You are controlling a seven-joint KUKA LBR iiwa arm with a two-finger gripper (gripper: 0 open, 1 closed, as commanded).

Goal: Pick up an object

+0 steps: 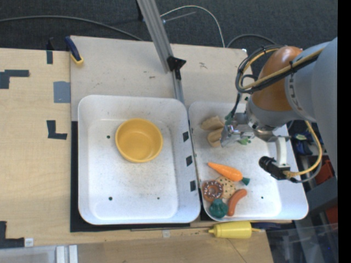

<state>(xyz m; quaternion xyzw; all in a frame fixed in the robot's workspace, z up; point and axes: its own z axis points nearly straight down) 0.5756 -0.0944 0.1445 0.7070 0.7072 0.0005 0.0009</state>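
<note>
Two pale tan, bread-like lumps (213, 130) are lying at the upper left of the right white bin (274, 204), one above the other, and these are what I am taking as my object. My claw (235, 133) is hanging just beside them, on their right, its metal tip pointing toward the lower lump. Whether my fingers are spread or pressed together I cannot tell; they are too small and too tangled with the wrist hardware, and nothing is visibly sitting between them, so I am not claiming a hold.

I am judging that I am lining up for the grasp, with the lift not yet done. The lumps are resting close to the bin's left wall, which is leaving little room on that side for a finger.

Further down the same bin, an orange toy carrot with a green tip (226, 171) is lying slantwise, well below my claw. Below it a brown ring-shaped doughnut toy (212, 190), a reddish sausage-shaped toy (237, 200) and a dark green lump (218, 208) are crowding together near the bottom rim.

In the left white bin (93, 201) a yellow round bowl (139, 140) is sitting upright. A yellow squeeze bottle (232, 230) is lying on its side on the bench, just outside the right bin's lower rim.
</note>
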